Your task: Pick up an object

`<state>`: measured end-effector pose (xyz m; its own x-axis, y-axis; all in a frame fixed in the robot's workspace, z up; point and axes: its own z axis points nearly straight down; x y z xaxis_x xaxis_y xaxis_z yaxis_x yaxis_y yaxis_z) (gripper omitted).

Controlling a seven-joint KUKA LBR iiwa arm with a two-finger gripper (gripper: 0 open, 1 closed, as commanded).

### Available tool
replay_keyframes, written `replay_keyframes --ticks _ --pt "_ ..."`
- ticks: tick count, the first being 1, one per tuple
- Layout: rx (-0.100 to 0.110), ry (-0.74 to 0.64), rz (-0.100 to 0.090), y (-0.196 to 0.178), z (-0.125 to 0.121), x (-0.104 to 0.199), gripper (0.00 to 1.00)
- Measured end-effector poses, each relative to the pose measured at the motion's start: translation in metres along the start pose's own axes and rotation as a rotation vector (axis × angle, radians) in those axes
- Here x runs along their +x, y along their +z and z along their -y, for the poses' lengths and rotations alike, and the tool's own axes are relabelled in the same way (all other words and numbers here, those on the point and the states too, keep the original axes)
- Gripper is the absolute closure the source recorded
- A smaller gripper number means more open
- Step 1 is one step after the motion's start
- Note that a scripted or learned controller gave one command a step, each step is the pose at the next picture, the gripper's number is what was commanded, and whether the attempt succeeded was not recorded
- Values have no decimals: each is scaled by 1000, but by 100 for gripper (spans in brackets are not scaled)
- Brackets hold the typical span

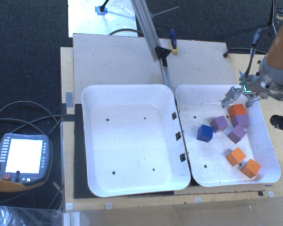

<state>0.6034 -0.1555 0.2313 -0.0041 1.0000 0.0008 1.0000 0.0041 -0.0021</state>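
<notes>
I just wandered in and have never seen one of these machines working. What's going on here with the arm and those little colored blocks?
A robot arm reaches in from the right, and its gripper hangs over the far edge of the right bin. That bin holds a blue block, three purple blocks and three orange blocks; the nearest to the gripper is an orange block. The job is to pick one up, and no block is between its fingers yet. The left bin sits beside it.

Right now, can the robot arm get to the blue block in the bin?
Probably yes. The end effector hangs over the right bin, and the blue block sits a little apart from the purple blocks, with nothing on top of it, so the way down looks open.
</notes>
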Motion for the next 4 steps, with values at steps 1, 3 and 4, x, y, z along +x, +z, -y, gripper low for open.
replay_keyframes --ticks 1,3,4 --pt "-3 -1 1 -2 -1 0 0" --pt "0 -2 0 84 -11 7 0" --pt "1 1 0 136 -11 8 0"
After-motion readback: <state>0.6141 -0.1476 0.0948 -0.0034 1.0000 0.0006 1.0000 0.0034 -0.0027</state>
